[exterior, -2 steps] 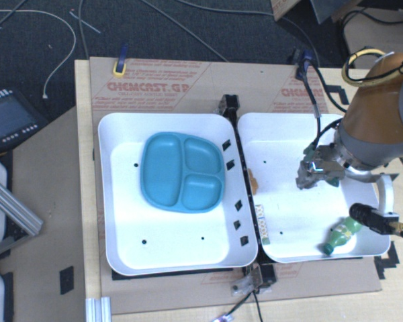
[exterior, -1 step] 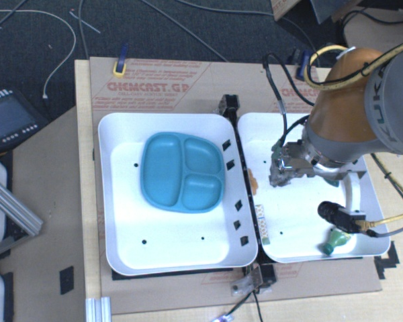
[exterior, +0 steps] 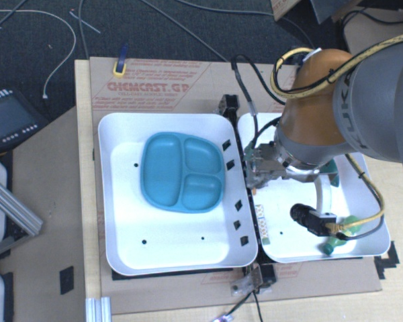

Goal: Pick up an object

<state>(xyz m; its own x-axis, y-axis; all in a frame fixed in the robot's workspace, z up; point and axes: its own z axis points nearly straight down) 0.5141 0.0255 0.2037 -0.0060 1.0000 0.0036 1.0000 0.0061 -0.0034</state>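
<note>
A blue divided plate [exterior: 183, 172] lies flat in the left white bin [exterior: 121, 240], a little above its middle. My gripper [exterior: 257, 168] hangs low over the left side of the right white bin [exterior: 282, 243], close to the wall between the two bins. The orange-banded wrist covers much of what lies under it. A small teal object [exterior: 330, 247] rests near the right bin's front right corner. Another bit of teal [exterior: 332, 169] peeks out from behind the wrist on the right.
Both bins sit on a cardboard sheet [exterior: 154, 79] printed with red lettering. Black clips [exterior: 238, 213] line the edge between the bins. Loose cables [exterior: 67, 19] trail over the dark floor at the back.
</note>
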